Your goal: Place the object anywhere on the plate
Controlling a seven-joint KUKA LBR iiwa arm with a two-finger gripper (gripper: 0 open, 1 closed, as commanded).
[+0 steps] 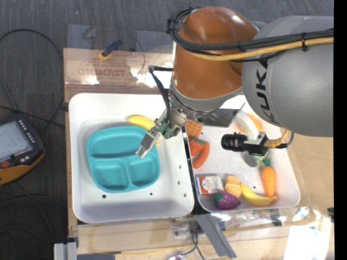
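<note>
A teal plate (pixel 122 158) with three compartments lies in the left white bin (pixel 81 199). A yellow banana (pixel 139 122) rests at the plate's upper right rim, and its right end runs under the gripper. My gripper (pixel 150 141) hangs over the plate's right edge, right at the banana's lower end, with its tip over the upper compartment's right side. The big orange and grey arm hides the bin's far right corner.
The right bin (pixel 287 199) holds a carrot (pixel 268 181), a second banana (pixel 258 197), corn (pixel 233 186), a purple fruit (pixel 227 201), a small carton (pixel 209 184) and an orange vegetable (pixel 200 151). A tablet (pixel 16 142) lies off the bench at left.
</note>
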